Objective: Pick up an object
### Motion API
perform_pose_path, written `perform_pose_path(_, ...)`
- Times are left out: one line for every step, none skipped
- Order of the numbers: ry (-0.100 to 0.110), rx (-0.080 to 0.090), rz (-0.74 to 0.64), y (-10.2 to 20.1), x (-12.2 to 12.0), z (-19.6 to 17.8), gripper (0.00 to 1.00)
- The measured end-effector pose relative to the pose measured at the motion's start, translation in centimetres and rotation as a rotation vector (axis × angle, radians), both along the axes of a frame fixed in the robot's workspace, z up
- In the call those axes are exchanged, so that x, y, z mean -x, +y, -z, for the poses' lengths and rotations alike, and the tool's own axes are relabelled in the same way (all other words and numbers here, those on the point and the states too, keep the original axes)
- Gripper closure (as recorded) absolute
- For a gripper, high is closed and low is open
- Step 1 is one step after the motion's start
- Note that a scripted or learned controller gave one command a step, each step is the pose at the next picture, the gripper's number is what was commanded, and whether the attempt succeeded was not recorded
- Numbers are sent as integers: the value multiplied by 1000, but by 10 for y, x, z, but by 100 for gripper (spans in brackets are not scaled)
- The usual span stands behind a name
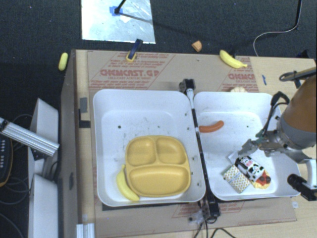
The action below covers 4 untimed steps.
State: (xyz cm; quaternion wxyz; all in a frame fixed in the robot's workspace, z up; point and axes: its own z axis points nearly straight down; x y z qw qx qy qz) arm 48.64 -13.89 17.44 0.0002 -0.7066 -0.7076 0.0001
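Smooth yellow three-compartment tray (157,166), curved banana (125,187)

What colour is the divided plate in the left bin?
Yellow, seen in the camera view: the divided plate.

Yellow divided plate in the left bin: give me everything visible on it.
The yellow divided plate is a rounded-square tray, matte and plastic-looking, with three compartments: two small ones on the far side, one wide one on the near side. It lies flat and right side up in the near half of the left bin, nothing visible in its compartments. A banana lies against its near-left corner, partly tucked under the rim. The gripper is over the other bin.
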Motion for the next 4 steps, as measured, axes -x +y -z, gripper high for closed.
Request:
perform_pose_path(-6,2,-2,-1,-1,-110,0)
perform_pose_path(1,1,1,-68,1,-25,0)
perform_pose_path(-1,0,-2,1,-18,16,0)
perform_pose_path(-2,0,0,2,-24,90,0)
